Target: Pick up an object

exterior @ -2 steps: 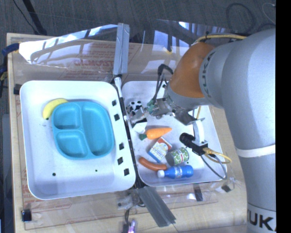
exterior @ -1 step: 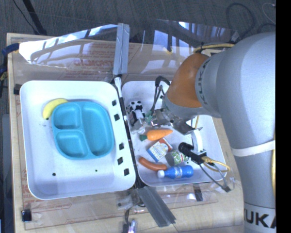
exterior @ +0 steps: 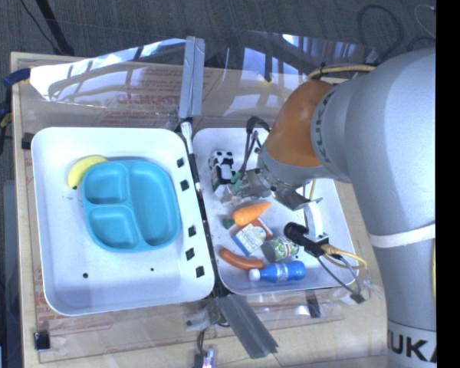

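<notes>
1. Carrot (exterior: pixel 250 212), the likeliest pick, lies mid right bin (exterior: pixel 333 205), just below the gripper (exterior: pixel 245 181).
2. Descend straight over the carrot, clear of the neighbouring carton (exterior: pixel 251 238).
3. Fingers: hidden, cannot tell whether spread.

Robotics lab test bench, indicated by a grey KUKA-branded arm (exterior: pixel 383 167) with orange band, two white bins (exterior: pixel 54 274) set side by side on a wooden bench (exterior: pixel 23 205); toy food and cables, dark carpeted floor (exterior: pixel 100 14) seen beyond
</notes>
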`<state>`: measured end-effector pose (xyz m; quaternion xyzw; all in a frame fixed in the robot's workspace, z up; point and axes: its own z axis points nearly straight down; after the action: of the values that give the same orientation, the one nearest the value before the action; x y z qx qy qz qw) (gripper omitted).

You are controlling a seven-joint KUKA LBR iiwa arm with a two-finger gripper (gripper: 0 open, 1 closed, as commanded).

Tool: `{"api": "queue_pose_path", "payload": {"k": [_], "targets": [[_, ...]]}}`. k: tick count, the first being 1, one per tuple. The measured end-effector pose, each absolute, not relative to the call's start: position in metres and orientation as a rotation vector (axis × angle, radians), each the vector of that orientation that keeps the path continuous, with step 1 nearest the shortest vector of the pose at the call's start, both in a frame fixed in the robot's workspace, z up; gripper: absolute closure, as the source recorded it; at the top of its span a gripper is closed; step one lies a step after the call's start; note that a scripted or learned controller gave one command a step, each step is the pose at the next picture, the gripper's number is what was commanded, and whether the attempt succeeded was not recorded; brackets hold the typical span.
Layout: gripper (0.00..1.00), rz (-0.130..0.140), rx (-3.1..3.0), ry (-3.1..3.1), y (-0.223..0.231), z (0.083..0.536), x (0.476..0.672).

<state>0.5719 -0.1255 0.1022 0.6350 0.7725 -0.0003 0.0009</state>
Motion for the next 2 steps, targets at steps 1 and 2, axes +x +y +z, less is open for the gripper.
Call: {"api": "queue_pose_path", "payload": {"k": [1, 2], "targets": [[0.0, -0.001, 1.993, 2.426, -0.126, 0.102, 0.572], [0.0, -0.002, 2.004, 2.422, -0.151, 0.091, 0.518]]}}
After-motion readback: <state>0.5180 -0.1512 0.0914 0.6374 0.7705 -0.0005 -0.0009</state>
